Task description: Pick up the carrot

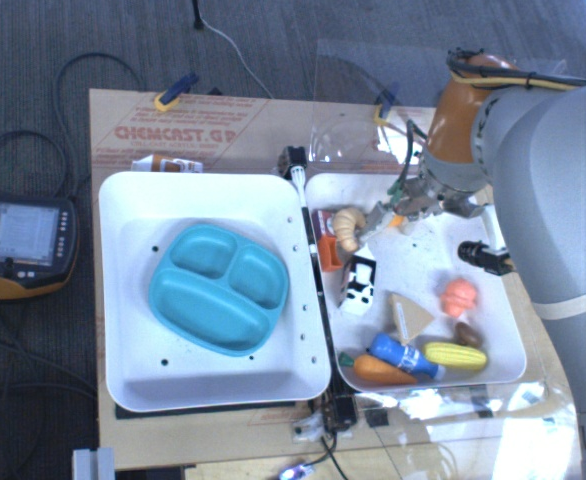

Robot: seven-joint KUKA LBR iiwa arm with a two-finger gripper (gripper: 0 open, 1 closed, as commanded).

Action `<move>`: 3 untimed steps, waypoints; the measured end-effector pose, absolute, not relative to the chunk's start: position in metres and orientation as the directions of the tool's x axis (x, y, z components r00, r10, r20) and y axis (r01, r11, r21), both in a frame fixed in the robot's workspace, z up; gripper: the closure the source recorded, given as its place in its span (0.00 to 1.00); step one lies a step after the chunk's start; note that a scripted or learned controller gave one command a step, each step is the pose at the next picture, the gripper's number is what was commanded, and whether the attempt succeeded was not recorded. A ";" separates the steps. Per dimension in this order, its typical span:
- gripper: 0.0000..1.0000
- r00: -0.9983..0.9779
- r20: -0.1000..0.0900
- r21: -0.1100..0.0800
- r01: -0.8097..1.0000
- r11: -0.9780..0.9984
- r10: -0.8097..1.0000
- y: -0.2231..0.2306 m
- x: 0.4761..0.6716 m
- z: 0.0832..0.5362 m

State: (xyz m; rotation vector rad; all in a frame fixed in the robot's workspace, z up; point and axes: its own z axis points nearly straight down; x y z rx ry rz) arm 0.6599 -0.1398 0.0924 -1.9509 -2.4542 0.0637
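Trouble is most likely to come from distance and crowding. The carrot (381, 370) lies at the near edge of the right bin (508, 343), orange and tapered, pressed against a blue toy bottle (405, 355) that partly overlaps it, with a yellow corn cob (456, 355) just beyond. The gripper (401, 206) sits well apart from it, up at the far end of the same bin, beside a tan croissant-like pastry (348, 225); whether its fingers are spread or closed I cannot tell (they are small and blurred against the clutter), and nothing is visibly held between them.

A descent aimed slightly off would probably close on the bottle instead, or pinch both and let the carrot slip out. The carrot also hugs the bin wall, so one finger may strike the rim before it can straddle the vegetable. On the way across, a low path could knock the black-and-white cow-patterned carton (358, 282) or the tan wedge (411, 315).
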 end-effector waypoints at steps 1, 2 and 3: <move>0.00 0.171 -0.003 -0.006 0.985 -0.171 0.985 -0.181 0.668 0.090; 1.00 0.166 -0.012 -0.013 0.986 -0.167 0.986 -0.181 0.667 0.098; 0.00 0.166 -0.012 -0.011 0.986 -0.166 0.986 -0.180 0.667 0.098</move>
